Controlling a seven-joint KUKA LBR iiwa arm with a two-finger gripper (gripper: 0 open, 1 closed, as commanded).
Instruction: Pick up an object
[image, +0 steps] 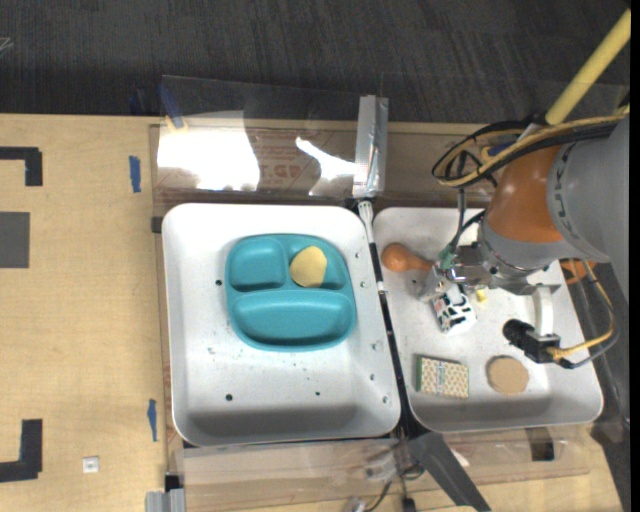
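Reaching in from the right, the gripper (455, 283) hangs low over the right bin (570, 390), its tip just above a small black-and-white patterned object (453, 312). Whether its grasp is open or closed cannot be told from this angle, and nothing is plainly held. An orange rounded object (402, 259) lies just left of the gripper near the bin's upper left corner. Along the bin's lower part sit a patterned square card (442, 376) and a tan round disc (508, 375), slightly apart. The left bin (200, 380) holds a teal divided tray (290, 310) with a yellow rounded item (308, 266) in its upper right compartment. Both bins rest on a light wooden bench (75, 300) marked with black and blue tape, against a dark floor. Clear plastic sheeting (240, 150) glares behind the bins.
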